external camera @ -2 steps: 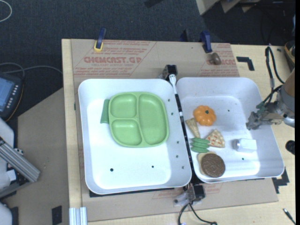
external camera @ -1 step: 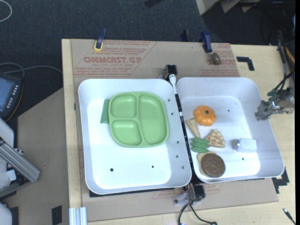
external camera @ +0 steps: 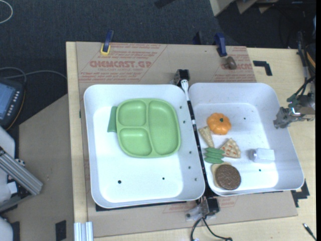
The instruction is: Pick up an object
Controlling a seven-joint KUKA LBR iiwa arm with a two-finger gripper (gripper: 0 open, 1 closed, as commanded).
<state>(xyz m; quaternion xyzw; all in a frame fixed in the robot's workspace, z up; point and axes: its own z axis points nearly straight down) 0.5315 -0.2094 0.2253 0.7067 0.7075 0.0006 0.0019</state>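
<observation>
Two shallow white bins sit side by side on the bench [external camera: 80,74], which is covered with brown cardboard printed in red lettering. The left bin [external camera: 100,185] holds a green divided plate [external camera: 148,127] with three compartments, lying flat toward the bin's far half; a darker green flat piece [external camera: 111,119] pokes out from under the plate's left edge.

The right bin [external camera: 266,97] carries the smaller things, clustered in its left and near part. An orange pumpkin [external camera: 219,123] stands nearest the far side. Just beside it to the left lies a pale wedge-shaped piece [external camera: 206,136]. A green pea pod [external camera: 214,155] lies below that, touching or nearly touching a tan waffle-patterned wedge [external camera: 231,148] on its right. A round brown cookie [external camera: 227,176] rests close to the bin's near wall. A small pale, translucent block [external camera: 263,155] lies apart from the cluster, toward the right wall.

Blue clamps [external camera: 219,44] and a yellow clip [external camera: 105,48] grip the cardboard's far edge. Cables run across the dark floor at the left.

The jaws [external camera: 287,115] hang at the right bin's outer rim, well apart from every object in it. Nothing is seen between them, and whether they stand open or closed cannot be told.
</observation>
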